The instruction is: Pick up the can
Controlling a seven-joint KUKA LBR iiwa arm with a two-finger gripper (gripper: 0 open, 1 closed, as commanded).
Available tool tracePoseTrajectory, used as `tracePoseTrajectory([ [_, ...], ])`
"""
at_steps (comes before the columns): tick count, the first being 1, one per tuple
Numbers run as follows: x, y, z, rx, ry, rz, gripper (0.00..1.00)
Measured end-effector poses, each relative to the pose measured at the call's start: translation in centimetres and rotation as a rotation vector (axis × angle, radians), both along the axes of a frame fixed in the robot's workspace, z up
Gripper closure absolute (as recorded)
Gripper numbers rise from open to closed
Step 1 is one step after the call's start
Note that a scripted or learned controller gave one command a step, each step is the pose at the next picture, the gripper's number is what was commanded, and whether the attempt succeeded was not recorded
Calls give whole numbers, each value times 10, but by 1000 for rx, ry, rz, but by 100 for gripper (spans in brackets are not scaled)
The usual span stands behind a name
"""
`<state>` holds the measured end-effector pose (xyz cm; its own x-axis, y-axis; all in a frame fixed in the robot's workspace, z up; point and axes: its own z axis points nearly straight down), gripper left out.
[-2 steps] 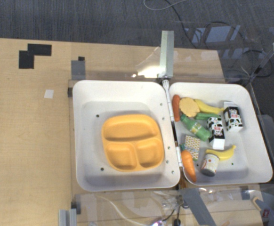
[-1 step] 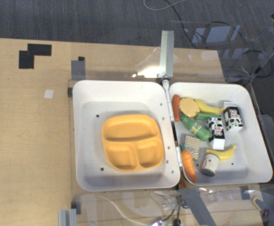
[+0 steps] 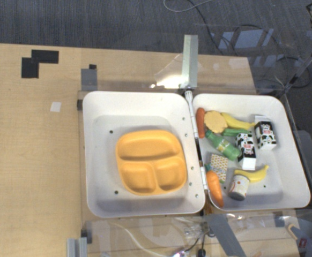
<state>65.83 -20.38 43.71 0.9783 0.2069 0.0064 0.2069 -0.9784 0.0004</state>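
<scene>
The bench (image 3: 32, 159) fills the left and lower part of the frame, and 2 shallow white bins stand on it side by side. The left bin (image 3: 97, 116), in the centre of the frame, holds 1 orange tray (image 3: 150, 162) with 3 compartments. The right bin (image 3: 284, 143), right of centre, holds many small things close together. Near its upper left lie a red sausage (image 3: 200, 121) and a round yellow cracker (image 3: 216, 121), with a banana (image 3: 236, 123) just beside it. Below them a green bottle (image 3: 223, 145) lies tilted. 2 small cartons with cow pattern (image 3: 265, 134) are to the right of it. A carrot (image 3: 215, 188) lies at the lower left edge of this bin. The can (image 3: 238, 186) lies just right of the carrot, near a second banana (image 3: 257, 173). I cannot tell the state of the jaws.
</scene>
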Motion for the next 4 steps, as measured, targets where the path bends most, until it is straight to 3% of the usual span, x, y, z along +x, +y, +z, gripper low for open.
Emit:
tracePoseTrajectory([
  [1, -22, -1, -21, 0, 3, -1, 100],
  [2, 6, 0, 0, 0, 0, 0, 100],
  [3, 2, -1, -32, -1, 2, -5, 100],
  [4, 6, 0, 0, 0, 1, 5, 100],
])
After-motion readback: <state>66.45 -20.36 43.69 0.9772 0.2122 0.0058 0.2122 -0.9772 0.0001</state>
